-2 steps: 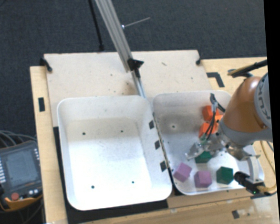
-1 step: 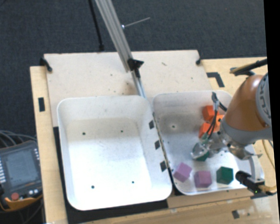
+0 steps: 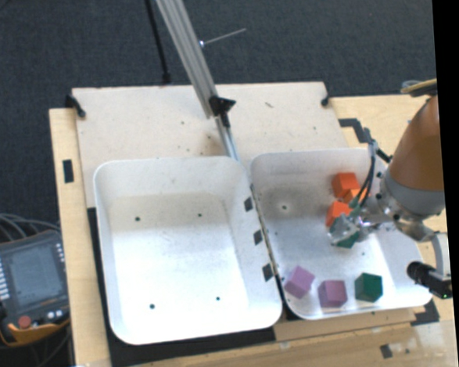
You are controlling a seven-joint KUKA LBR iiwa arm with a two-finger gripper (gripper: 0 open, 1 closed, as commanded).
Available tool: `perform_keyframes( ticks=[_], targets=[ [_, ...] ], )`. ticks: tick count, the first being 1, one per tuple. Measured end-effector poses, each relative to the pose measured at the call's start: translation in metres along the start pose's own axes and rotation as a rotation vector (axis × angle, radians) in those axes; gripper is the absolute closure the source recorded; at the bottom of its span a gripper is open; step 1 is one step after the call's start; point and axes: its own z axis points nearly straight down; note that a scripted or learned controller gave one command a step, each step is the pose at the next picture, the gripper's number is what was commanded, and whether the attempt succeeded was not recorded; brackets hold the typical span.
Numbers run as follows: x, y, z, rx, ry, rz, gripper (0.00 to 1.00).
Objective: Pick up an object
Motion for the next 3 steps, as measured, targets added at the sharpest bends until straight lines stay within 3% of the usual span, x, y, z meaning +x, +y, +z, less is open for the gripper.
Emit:
perform_keyframes(
  ticks=[2,3],
  targets=[
    [-0.012,0.004,-0.093,0.002,0.001,-0.002,1.00],
    [0.035,0.027,-0.074,0.010,0.003,-0.003,1.00]
  ],
)
